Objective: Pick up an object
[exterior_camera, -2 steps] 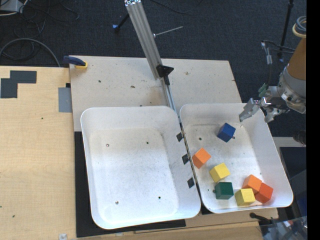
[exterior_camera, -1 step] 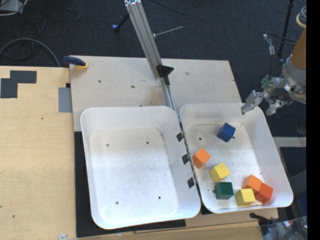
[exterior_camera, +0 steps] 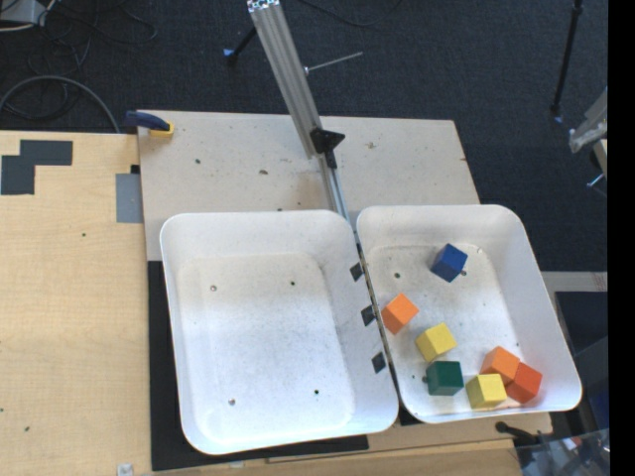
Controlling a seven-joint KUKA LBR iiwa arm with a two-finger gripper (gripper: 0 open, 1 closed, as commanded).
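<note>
Matte cube blocks (exterior_camera: pixel 449 262) in glossy, speckled right bin (exterior_camera: pixel 541 266)

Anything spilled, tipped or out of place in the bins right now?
Nothing stands out. All the blocks sit inside the right bin: blue block apart near the back, the others loosely grouped toward the front, several turned at angles, none over the rim.

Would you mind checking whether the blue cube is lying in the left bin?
No, the blue cube lies in the right bin, near its far side.
</note>
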